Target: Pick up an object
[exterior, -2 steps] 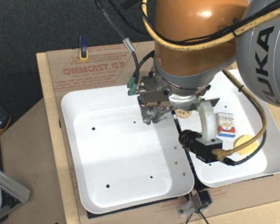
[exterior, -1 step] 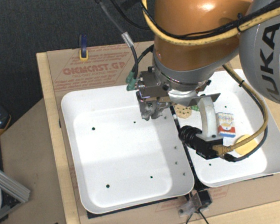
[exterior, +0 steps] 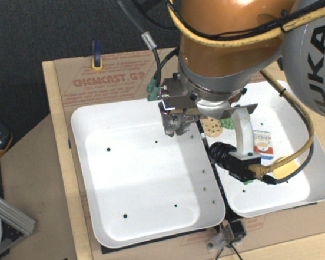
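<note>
**While the gripper hangs by the seam, nothing is seen lifted**

Although the task asks for only one object to be picked up, I judge that the pick is not yet made. On the left, the left bin (exterior: 130, 178) shows a bare white floor marked by a few small dark dots, and I see nothing there to take hold of. Over its upper right corner, close to the wall it shares with its neighbour, hangs the gripper (exterior: 176, 126). The bulky orange-and-grey arm (exterior: 237, 21) carries it and covers much of the scene. From this slant I cannot tell whether the tool is clenched or released. No object can be seen in its grasp, so I count nothing as held.

Just across the dividing wall are the likely candidates. A round tan disc (exterior: 212, 127) with small holes lies at the near-left of the right bin (exterior: 292, 189), partly under the wrist. A small green piece (exterior: 227, 124) sits just beside the disc, and a small printed packet (exterior: 263, 143) with red and blue marks lies a little further right. All three appear to rest on the bin floor.

By my reckoning, then, only an approach has been made. What is left is to choose a target, close on it and raise it clear. The disc is the nearest object, but the gripper would have to cross the shared wall to reach it.
</note>
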You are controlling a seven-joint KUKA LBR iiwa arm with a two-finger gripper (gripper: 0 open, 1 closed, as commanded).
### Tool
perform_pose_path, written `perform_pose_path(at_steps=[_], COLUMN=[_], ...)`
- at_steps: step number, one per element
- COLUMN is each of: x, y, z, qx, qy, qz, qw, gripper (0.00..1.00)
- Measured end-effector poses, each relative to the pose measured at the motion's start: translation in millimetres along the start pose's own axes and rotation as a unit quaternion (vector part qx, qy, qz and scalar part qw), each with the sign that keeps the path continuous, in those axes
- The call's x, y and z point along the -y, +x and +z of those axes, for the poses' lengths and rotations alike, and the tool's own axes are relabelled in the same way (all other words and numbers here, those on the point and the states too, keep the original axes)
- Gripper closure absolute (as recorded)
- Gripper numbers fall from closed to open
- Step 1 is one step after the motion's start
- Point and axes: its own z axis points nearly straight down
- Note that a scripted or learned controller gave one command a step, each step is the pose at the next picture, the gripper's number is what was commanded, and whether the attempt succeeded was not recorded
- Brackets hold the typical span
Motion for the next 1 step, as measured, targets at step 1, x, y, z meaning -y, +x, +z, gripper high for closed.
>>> perform_pose_path(at_steps=[1], x=[1.5], y=[-59.8], z=[51.0], qx=[0.002], qy=[0.005], qz=[0.004], qw=[1.0000], gripper=[1.00])
